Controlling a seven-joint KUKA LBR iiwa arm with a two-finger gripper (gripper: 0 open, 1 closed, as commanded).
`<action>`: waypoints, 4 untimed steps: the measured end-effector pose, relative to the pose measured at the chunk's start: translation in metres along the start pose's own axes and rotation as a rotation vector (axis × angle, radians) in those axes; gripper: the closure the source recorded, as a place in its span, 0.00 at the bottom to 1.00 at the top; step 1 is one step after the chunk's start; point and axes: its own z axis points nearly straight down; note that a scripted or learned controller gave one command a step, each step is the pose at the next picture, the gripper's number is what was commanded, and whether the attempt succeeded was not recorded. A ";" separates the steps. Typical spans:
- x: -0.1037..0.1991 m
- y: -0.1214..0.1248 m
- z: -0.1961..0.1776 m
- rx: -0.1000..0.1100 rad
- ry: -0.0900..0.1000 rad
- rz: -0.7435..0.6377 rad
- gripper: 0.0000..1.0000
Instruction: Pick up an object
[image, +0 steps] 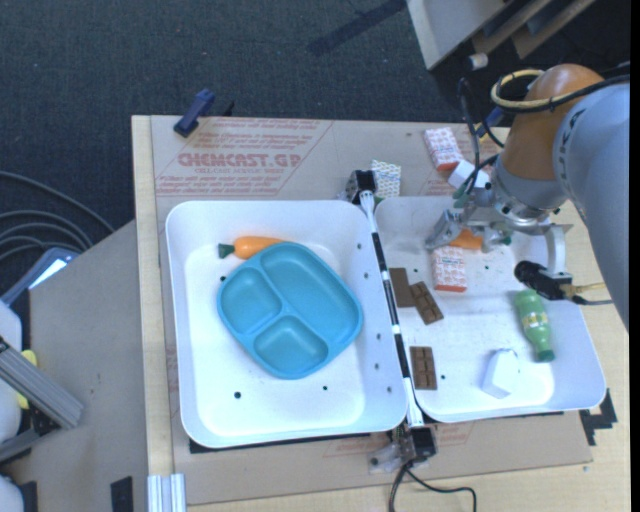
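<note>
I see the gripper (462, 228) low in the right bin (575, 385), straddling something small and orange (466, 240); whether it grips, I cannot tell. A red-and-white packet (450, 269) lies just below it.

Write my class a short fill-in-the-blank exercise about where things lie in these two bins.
1. The blue divided plastic plate lies in the ____ bin.
2. The orange toy carrot touches the plate's ____ edge.
3. The green plastic bottle lies in the ____ bin.
4. The grey two-finger gripper hangs over the ____ bin.

Missing words: left; upper; right; right
</note>
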 end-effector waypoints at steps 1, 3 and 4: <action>0.000 0.000 -0.011 -0.002 -0.001 -0.001 1.00; 0.013 0.004 0.017 0.009 0.000 0.002 0.00; 0.027 0.003 0.017 0.009 0.000 0.002 0.00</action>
